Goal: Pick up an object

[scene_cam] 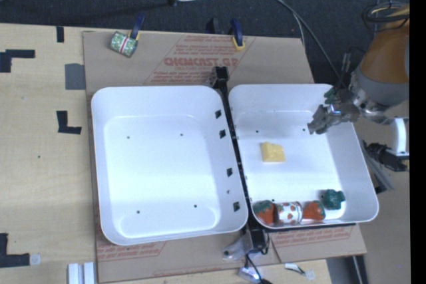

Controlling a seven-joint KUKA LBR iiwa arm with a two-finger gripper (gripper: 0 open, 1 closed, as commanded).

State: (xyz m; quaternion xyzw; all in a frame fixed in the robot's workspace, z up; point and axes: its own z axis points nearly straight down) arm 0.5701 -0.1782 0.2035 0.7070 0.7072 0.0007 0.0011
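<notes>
Toys (297,211) line right bin's (363,169) near wall; cheese (272,152) sits mid-bin, alone (easiest pick). Gripper (322,122) hovers at far-right rim, can't tell jaw state. Center over cheese, descend straight, w/ jaws wide.

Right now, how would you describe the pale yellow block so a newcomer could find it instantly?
Start at the right-hand shallow white bin, the one nearest the grey and orange arm's two-finger gripper. The pale yellow, roughly square block lies alone near its middle. The red, white and green items huddle along the near wall instead.
</notes>
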